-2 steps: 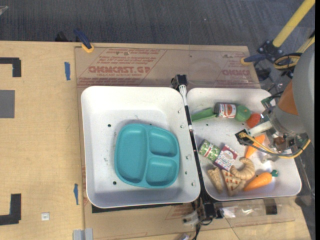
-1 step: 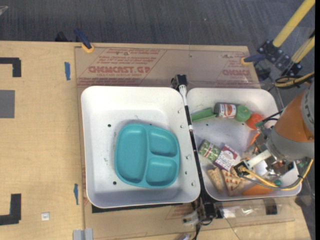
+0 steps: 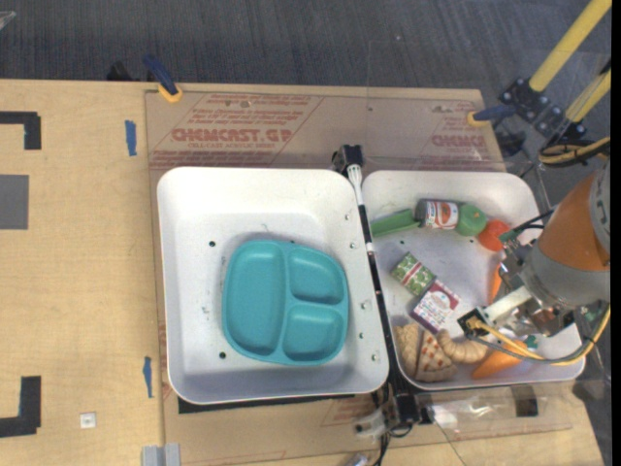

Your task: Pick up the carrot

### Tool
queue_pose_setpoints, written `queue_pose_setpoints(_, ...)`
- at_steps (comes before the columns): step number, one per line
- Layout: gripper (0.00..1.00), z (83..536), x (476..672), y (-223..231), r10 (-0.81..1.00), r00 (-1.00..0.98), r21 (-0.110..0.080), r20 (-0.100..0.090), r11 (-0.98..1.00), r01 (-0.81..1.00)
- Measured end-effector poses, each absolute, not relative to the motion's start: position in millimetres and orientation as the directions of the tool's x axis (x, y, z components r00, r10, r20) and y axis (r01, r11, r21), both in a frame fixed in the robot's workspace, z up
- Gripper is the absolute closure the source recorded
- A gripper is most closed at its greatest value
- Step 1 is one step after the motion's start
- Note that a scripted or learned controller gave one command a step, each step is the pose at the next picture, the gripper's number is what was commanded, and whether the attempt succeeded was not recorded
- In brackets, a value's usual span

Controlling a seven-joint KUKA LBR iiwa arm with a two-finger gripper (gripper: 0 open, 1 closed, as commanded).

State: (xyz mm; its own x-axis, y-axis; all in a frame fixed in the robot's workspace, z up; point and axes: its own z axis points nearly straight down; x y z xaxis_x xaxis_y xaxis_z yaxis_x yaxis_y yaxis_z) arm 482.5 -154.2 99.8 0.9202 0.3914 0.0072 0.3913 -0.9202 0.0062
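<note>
**A:** Where is the carrot [image 3: 501,362] in all this?

**B:** In the right bin [image 3: 524,190], down by its near edge, towards the near right corner. An orange wedge sticks out from under the gripper [image 3: 505,320], running roughly along that near edge. Part of it is hidden by the tool and its yellow cable, so I can't tell which end is the thick one.

**A:** So which way does it lie from the gripper?

**B:** Just below and towards the near edge, very close, possibly touching. The croissant [image 3: 464,349] sits right beside it on the left, and the pizza slice [image 3: 419,349] beyond that.

**A:** Is it holding anything?

**B:** I can't tell; that part is a tangle of metal, cable and orange, so I'd rather not guess.

**A:** And the arm [image 3: 572,246]?

**B:** It reaches in over the right rim of the bin, its orange band above the grey wrist, tool angled down and leftward to the near half. There is another thin orange sliver beside the wrist, which I can't identify.

**A:** What does the pick depend on?

**B:** In my judgement, on closing across the carrot's short width without catching the croissant, given how tightly they crowd that edge.
</note>
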Motion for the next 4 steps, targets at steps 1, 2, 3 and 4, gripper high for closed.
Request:
queue_pose_setpoints(1,1.00,89.1,547.2,-216.2,0.454,0.891,0.000,0.011,-0.891,0.454)
queue_pose_setpoints(2,1.00,184.0,558.6,-122.2,0.443,0.896,0.001,0.011,-0.896,0.443)
queue_pose_setpoints(3,0.00,179.1,554.1,-128.2,0.434,0.901,-0.002,-0.002,-0.901,0.434)
queue_pose_setpoints(4,0.00,97.6,532.3,-151.0,0.210,0.978,-0.001,0.001,-0.978,0.210)
